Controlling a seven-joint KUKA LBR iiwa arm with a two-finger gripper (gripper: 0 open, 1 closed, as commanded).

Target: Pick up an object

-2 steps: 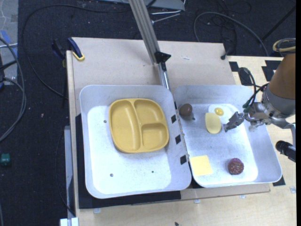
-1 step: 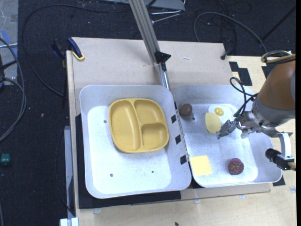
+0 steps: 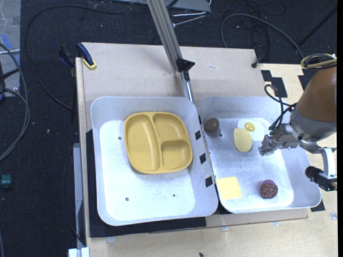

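The right bin [image 3: 300, 197] holds several small objects: a brown round piece [image 3: 212, 125] at its far left, a pale yellow oval piece [image 3: 243, 141], a fried-egg shape [image 3: 250, 126] behind it, a flat yellow square [image 3: 229, 187] near the front, and a dark red round piece [image 3: 268, 189]. My gripper [image 3: 266, 145] hangs low over the right bin, just right of the pale yellow oval and the egg shape. Nothing shows between its tips from this angle.
The left bin [image 3: 107, 197] carries a yellow three-compartment tray [image 3: 158, 142]. A metal pole [image 3: 166, 28] slants down to the bins' shared rear edge. The arm's orange band and grey wrist [image 3: 316, 111] stand over the right bin's right side. Cables lie on the dark floor around the bench.
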